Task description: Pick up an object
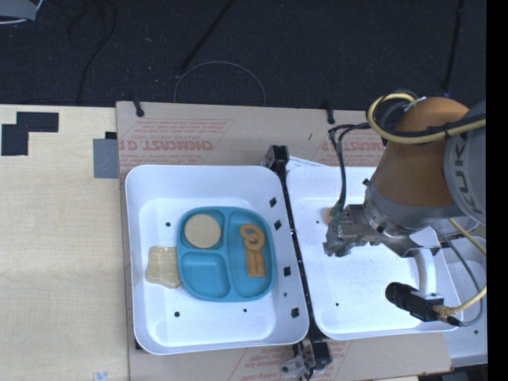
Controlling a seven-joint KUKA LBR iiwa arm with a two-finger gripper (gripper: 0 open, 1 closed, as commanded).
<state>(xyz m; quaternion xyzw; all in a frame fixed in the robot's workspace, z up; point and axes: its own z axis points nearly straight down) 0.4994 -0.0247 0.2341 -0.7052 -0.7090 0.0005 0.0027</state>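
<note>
The tool [333, 240] is hanging low over the right bin [357, 308]; I cannot tell its state. In the left bin [151, 189], a blue tray [210, 280] is carrying a light, stiff wooden key [253, 248], probably best pinched across its shaft.

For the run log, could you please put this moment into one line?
arm: over right bin | gripper: low, near its left wall | left bin: blue tray, round piece, key-shaped piece, pale piece beside
</note>
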